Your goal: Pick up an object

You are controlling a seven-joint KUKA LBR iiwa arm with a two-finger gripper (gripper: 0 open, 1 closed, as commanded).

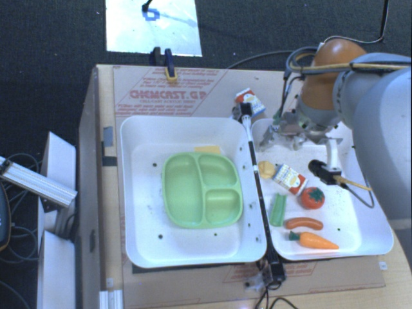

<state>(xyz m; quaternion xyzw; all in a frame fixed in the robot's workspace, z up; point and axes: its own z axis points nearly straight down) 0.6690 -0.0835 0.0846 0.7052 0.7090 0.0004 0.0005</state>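
Gripper (278, 136) hangs low over the right bin's (370, 234) far corner, seemingly poised to grab; open or closed, I cannot tell. A green divided plate (201, 188) lies in the left bin (138, 237). Likely targets, the small carton (290, 179), toy tomato (313, 198) and carrot (317, 241), lie loose nearby.

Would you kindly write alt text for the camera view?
The gripper hangs over the back of the right bin, which holds a tomato, sausage, carrot and small carton; the left bin holds a green divided plate.
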